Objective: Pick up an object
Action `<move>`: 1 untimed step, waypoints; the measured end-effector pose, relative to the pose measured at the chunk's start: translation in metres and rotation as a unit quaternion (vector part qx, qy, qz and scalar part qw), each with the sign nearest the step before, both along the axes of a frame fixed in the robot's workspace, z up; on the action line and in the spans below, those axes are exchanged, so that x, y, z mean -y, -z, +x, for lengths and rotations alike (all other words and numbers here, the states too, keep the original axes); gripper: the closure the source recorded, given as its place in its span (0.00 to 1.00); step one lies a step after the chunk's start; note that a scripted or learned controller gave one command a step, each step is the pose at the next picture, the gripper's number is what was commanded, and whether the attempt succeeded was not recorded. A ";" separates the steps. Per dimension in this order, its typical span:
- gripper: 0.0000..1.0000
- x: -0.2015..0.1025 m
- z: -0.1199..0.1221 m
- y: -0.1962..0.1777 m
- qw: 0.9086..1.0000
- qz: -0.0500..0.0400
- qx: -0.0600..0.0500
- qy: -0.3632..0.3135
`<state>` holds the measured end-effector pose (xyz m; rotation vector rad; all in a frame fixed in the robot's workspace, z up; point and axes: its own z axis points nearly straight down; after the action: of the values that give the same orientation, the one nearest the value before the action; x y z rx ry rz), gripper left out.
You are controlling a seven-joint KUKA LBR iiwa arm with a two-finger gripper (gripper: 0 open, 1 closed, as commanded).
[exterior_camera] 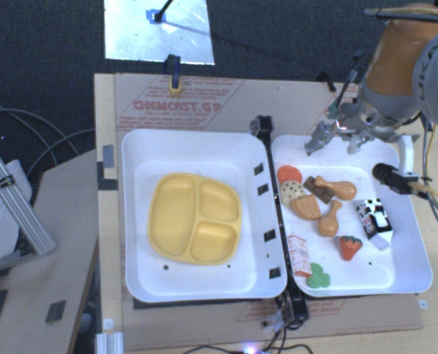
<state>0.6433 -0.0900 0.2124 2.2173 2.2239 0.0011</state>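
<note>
Bench [182, 98]: brown board across the middle of the frame, red printed lettering along its upper part, bearing both bins.
Left bin [141, 271]: shallow, white, centre-left of the frame, touching the right bin along a black hinge strip.
Right bin [403, 271]: shallow, white, centre-right, holding the small play-food items.
Arm [418, 46]: grey with an orange band, upper right of the frame, reaching down over the right bin's upper edge.
Yellow tray [195, 218]: three-compartment plate lying flat in the middle of the left bin.
Gripper [335, 137]: above the right bin's upper rim, fingers spread apart, nothing between them; well apart from the food below.
Drumsticks [329, 198]: two tan chicken legs and a tan patty clustered mid-bin, touching one another.
Cow figure [372, 217]: black and white, right of the drumsticks.
Tomato [289, 174]: red-orange round, upper left of the cluster.
Carton [299, 255]: small red and white, lower left of the right bin.
Strawberry [350, 247]: red, lower centre-right.
Green piece [318, 277]: just beside the carton, at the lower edge.
</note>
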 end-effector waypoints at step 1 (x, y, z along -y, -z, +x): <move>0.00 0.002 -0.058 0.085 1.000 0.001 -0.006 0.002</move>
<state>0.5852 -0.0916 0.1274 2.2282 2.2266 -0.0088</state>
